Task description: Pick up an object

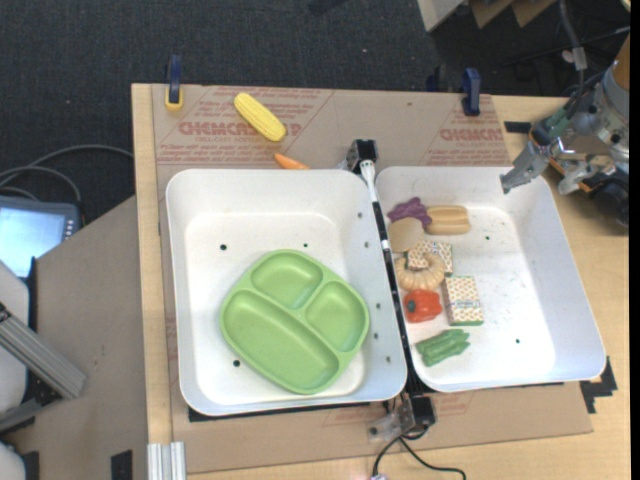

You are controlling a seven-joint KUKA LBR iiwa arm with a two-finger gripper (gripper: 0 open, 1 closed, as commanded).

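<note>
Landmark: the right bin point(560, 298), the white one lying on the arm's side of the surface point(150, 268).
Green toy point(443, 346): lying inside the right bin at its near end, close to the wall shared with the left bin.
Red toy point(421, 306): sitting just beyond the green toy, against that same wall.
Patterned box point(464, 300): lying just right of the red toy, inside the right bin.
Pretzel-like piece point(419, 262): resting beyond the red toy, partly overlapping a second patterned piece.
Tan disc point(405, 234): lying farther along the shared wall.
Hot dog bun point(447, 220): lying just right of the tan disc, toward the right bin's far end.
Purple toy point(409, 210): touching the bun's left end, farthest of the pile.
Left bin point(200, 208): sitting beside the right bin, sharing one long edge.
Green divided plate point(294, 319): lying flat in the left bin, its three compartments showing nothing inside.
Pincer point(524, 173): hovering over the right bin's far right corner, well apart from the toys, with nothing between its fingers; how far they are parted, cannot tell.
Orange piece point(291, 162): lying on the surface just beyond the left bin's far rim.
Yellow corn point(259, 116): lying on the surface farther back.
</note>
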